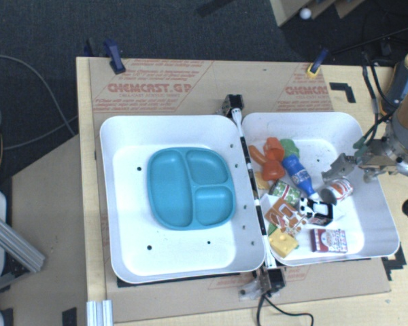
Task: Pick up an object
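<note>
Nearest the camera, at the bench's front edge, a cable [285, 310] runs off from under the clamp between the two bins, well forward and left of the gripper [340, 171].

Gripper sits over the right bin [374, 236], at its right side, arm [401, 124] coming in from the right. Fingers [339, 163] look spread somewhat, pointing left toward the clutter, nothing between them. Just below and touching or nearly touching its tip is a small red-and-white can [339, 190]; can't tell if there's contact.

Likely target: that can, or the blue bottle [298, 171] just left of the gripper. Further left sit orange and red pieces [264, 156] and a green piece [288, 145]. Forward-left: a black-and-white toy [314, 210], a red-and-white packet [284, 214], a yellow block [283, 241]. Forward of the gripper, a flat red-and-white box [328, 239].

Step judged: approach or pre-grasp, no pick made yet. Next move needs the jaws lined up over one item, lowered around it, then closed. Items are packed close, so a neighbour may get nudged; the can could roll.

Left bin [122, 250], well to the left of the gripper, holds a blue divided tray [190, 187]. Bins rest on a brown board [190, 80] with red printing, blue clip [113, 55] at the far left corner, well away. Dark carpet [41, 19] surrounds the bench.
</note>
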You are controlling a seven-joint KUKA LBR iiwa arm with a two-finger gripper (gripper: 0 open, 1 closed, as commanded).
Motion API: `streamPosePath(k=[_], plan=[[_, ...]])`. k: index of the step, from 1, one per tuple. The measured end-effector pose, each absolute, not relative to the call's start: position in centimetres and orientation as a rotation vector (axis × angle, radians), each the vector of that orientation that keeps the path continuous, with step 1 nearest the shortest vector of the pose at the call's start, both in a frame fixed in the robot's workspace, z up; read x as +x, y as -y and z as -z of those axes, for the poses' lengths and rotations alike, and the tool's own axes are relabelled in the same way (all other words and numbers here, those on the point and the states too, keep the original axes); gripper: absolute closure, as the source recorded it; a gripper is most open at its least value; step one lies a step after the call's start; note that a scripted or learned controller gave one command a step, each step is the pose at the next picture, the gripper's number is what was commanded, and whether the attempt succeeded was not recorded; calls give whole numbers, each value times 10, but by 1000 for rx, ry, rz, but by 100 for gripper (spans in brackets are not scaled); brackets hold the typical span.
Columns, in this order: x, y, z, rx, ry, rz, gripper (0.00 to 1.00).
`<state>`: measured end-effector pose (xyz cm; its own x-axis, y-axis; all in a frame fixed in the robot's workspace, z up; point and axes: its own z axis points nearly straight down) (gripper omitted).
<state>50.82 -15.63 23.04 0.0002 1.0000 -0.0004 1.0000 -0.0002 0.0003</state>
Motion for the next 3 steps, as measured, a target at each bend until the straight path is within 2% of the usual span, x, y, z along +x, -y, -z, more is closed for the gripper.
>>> streamPosePath(k=[1,2,3], plan=[[547,184,-96,2220,-2220,-2,0],[602,94,-85,2219,-2224,-3,0],[534,122,-84,2223,-2220,1,0]])
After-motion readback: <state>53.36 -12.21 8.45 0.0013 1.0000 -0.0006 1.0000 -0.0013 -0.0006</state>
